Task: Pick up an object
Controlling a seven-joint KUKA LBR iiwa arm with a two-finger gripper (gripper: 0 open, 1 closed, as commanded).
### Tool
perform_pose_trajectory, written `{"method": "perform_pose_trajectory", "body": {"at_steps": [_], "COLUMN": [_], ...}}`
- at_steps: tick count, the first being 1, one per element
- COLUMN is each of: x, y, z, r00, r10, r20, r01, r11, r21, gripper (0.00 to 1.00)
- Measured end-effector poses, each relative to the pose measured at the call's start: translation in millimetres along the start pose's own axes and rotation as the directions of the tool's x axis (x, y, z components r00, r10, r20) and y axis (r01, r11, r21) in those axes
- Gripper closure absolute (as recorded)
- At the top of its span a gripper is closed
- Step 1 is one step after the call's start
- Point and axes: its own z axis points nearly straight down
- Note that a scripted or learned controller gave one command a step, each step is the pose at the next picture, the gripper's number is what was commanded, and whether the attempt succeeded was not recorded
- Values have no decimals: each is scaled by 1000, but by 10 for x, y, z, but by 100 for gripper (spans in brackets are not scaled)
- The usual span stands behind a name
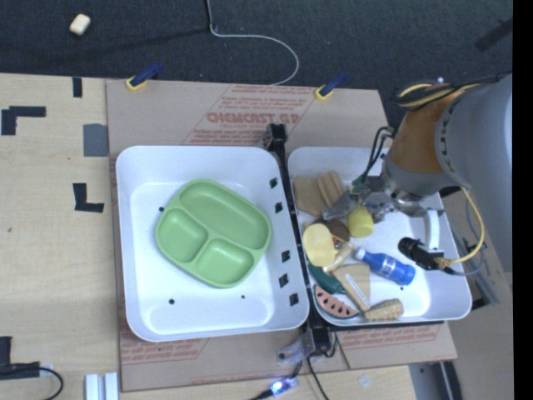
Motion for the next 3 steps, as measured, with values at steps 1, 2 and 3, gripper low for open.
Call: {"method": "perform_pose_trajectory", "body": {"at_steps": [1,2,3], "x": [3,728,1339], "y": [44,55,319], "z": [-190,-1149,-1374], "r00": [1000,1000,1000], "r10": [-3,-10,-10], "r20": [-1,-1,-1], "r01": [3,10,10], "r11": [1000,1000,1000], "r21": [-7,-8,-4], "gripper": [100,100,100]}}
